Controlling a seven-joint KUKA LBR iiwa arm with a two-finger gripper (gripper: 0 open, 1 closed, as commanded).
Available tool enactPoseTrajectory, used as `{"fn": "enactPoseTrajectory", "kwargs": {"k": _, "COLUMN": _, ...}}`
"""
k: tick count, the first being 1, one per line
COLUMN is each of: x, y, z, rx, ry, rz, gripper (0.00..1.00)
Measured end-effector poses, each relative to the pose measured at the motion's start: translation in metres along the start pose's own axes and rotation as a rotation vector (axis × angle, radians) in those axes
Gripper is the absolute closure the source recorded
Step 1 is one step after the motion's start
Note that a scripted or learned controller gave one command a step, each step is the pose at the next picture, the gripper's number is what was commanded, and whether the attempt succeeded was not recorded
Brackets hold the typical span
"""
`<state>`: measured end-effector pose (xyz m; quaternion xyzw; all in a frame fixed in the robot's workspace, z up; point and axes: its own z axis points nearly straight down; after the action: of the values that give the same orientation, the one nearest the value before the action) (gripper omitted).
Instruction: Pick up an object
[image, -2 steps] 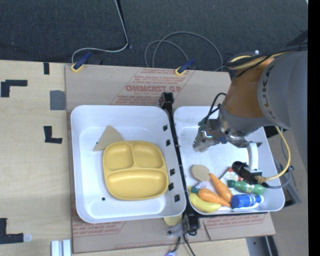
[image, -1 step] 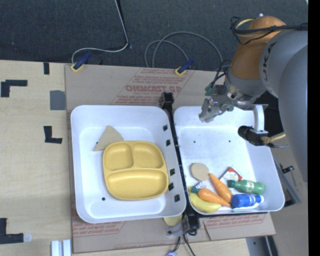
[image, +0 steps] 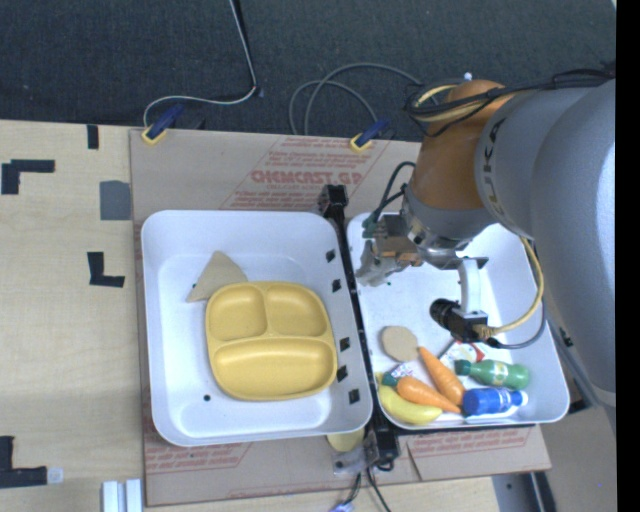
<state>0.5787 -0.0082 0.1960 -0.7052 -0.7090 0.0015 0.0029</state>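
In the right bin (image: 545, 345) several small items lie along the near edge: a tan oval piece (image: 399, 343), two orange carrots (image: 436, 370), a yellow banana (image: 408, 408), a green bottle (image: 497, 374) and a blue-and-white bottle (image: 492, 401). My gripper (image: 381, 262) hangs over the bin's far-left part, next to the divider, above and behind the tan oval piece. I see nothing between its fingers. The arm's wrist hides much of the bin's far side.
The left bin (image: 160, 300) holds a yellow divided plate (image: 272, 338) and a tan triangular piece (image: 215, 274). A black divider (image: 345, 280) runs between the bins. Cables (image: 340, 95) lie on the dark floor behind the bench.
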Motion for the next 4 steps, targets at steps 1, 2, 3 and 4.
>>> {"fn": "enactPoseTrajectory", "kwargs": {"k": 1, "x": -0.004, "y": 0.002, "z": -0.001, "rx": -0.004, "ry": -0.002, "rz": 0.003, "gripper": 0.00}}
{"fn": "enactPoseTrajectory", "kwargs": {"k": 2, "x": -0.036, "y": 0.006, "z": 0.046, "rx": -0.024, "ry": 0.013, "rz": -0.004, "gripper": 0.00}}
{"fn": "enactPoseTrajectory", "kwargs": {"k": 3, "x": -0.038, "y": 0.005, "z": 0.047, "rx": -0.026, "ry": 0.016, "rz": -0.011, "gripper": 0.00}}
{"fn": "enactPoseTrajectory", "kwargs": {"k": 4, "x": -0.039, "y": 0.005, "z": 0.049, "rx": -0.031, "ry": 0.021, "rz": -0.013, "gripper": 0.00}}
